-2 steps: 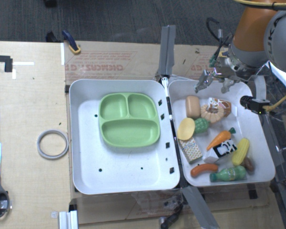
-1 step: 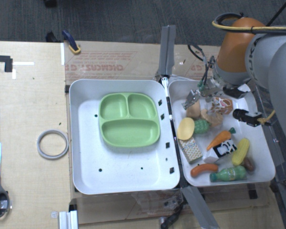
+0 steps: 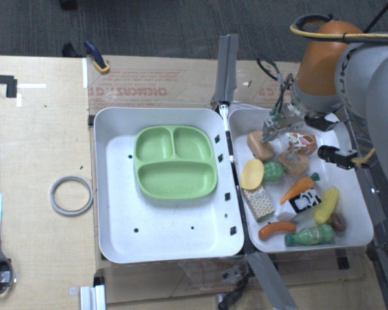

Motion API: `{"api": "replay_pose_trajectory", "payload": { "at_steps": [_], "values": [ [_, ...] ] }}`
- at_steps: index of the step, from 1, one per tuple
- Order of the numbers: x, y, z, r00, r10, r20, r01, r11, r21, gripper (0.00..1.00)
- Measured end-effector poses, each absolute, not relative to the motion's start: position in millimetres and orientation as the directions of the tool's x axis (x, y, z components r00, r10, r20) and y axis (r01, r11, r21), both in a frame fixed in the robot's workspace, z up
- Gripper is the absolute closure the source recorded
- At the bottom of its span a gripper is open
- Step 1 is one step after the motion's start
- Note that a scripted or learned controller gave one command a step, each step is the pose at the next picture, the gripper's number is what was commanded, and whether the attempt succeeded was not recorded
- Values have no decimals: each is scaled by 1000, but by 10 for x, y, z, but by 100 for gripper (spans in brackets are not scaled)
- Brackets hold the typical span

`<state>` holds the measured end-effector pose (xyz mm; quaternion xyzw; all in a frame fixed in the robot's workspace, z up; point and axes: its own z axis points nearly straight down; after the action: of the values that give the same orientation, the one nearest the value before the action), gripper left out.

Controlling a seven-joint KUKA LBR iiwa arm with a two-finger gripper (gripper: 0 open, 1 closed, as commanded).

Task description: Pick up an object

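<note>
In the right bin (image 3: 360, 192), at its far end, the gripper (image 3: 276, 125) hangs low over a heap of toy food, the grey arm (image 3: 368, 76) with its orange band reaching in from the right. The tool sits just above a tan bread-like piece (image 3: 260, 145), with a small printed packet (image 3: 302, 142) just to its right; whether it touches either cannot be made out, and how the jaws stand cannot be told from this angle.

The step in hand looks like the approach or the final descent onto a target, most likely the bread-like piece. Nothing is visibly between the gripper's tips, so the pick is judged not yet made. The next move calls for a clean closure on one item alone (the pile is tight, with a yellow lemon (image 3: 252, 174), a green vegetable (image 3: 273, 171) and a carrot (image 3: 297, 188) crowding close) and then a straight lift.

Nearer lie a corn cob (image 3: 327, 204), a green bottle (image 3: 310, 236) and a red sausage (image 3: 277, 229). The left bin (image 3: 110, 225) holds a green divided plate (image 3: 176, 162). Both bins rest on a pale wooden bench (image 3: 32, 147), where a ring of tape (image 3: 72, 195) lies at the left; beyond the far edge is dark carpet.
</note>
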<state>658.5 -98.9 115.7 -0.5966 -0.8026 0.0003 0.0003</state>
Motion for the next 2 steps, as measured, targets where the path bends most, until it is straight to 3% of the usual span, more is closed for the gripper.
{"api": "replay_pose_trajectory", "payload": {
  "at_steps": [1,2],
  "values": [
    [6582,-989,1154,-288,958,0,958,288,-2,0],
    [6601,-990,918,-347,938,-2,938,347,1,0]
  ]
}}
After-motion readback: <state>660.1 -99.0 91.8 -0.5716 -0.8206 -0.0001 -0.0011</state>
